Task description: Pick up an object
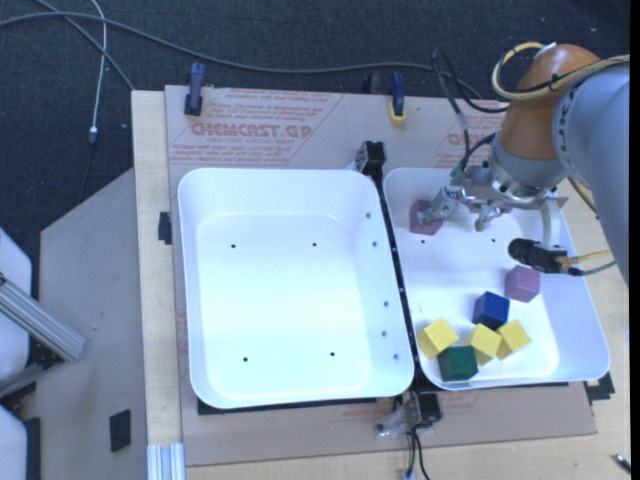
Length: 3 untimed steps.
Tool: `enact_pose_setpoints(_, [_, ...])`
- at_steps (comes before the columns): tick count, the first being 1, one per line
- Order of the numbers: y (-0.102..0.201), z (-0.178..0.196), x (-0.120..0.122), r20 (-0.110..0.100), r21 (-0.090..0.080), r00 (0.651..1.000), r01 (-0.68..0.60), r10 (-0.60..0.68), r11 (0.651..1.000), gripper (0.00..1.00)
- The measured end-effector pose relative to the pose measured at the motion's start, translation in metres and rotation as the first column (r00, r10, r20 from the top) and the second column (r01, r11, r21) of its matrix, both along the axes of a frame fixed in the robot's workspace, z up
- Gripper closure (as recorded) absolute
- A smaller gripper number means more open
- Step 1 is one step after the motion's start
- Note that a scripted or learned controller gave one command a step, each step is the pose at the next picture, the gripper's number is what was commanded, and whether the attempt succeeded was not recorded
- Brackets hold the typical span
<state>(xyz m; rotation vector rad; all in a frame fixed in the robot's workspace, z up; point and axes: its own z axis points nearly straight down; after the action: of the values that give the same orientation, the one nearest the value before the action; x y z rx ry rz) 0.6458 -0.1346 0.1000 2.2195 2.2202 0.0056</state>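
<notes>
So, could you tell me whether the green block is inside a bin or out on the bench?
Inside: the green block lies in the right bin.

Both bins (290, 193) white. Arm (600, 118) grey, orange band (545, 78). Blocks: one mauve (428, 216), one lilac (521, 283), one blue (490, 308), three yellow (438, 336), one green (458, 362).

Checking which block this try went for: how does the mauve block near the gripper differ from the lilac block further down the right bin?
The mauve block is darker and duller; the lilac block is paler. The mauve block lies near the right bin's upper left corner, beside the gripper; the lilac block sits by the right wall, close to the blue block. Both look like small cubes of similar size.
</notes>
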Motion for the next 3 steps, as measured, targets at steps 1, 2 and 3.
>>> enact_pose_setpoints(1, [0.0004, 0.0003, 0.0000, 0.000, -0.001, 1.000, -0.010, 0.010, 1.000, 0.00])
enact_pose_setpoints(2, [0.0009, -0.0002, 0.0001, 0.000, 0.000, 1.000, -0.009, 0.009, 1.000, 0.00])
enact_pose_setpoints(3, [0.0019, -0.0061, -0.0063, -0.010, -0.001, 1.000, -0.006, 0.006, 1.000, 0.00])
